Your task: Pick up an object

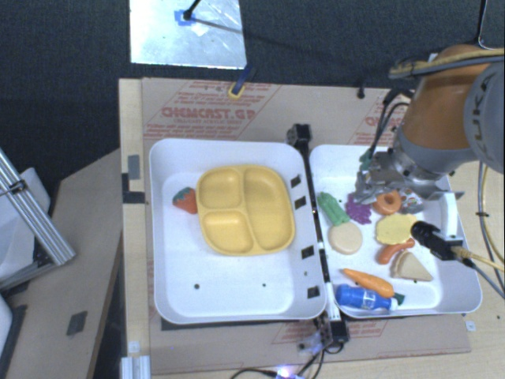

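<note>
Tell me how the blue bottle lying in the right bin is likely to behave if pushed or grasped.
The blue bottle lies on its side and looks rounded, so a push would probably roll it. It rests near the right bin front wall beside the carrot, which may block it. It looks like smooth plastic, possibly slippery and light.

The arm was grey with a wide orange band above the wrist. Thin cables ran beside it. The gripper was of grey metal.

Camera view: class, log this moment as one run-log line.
arm: over right bin | tool: above purple grapes, near orange ring | held: nothing seen | left bin: yellow tray, strawberry
</note>
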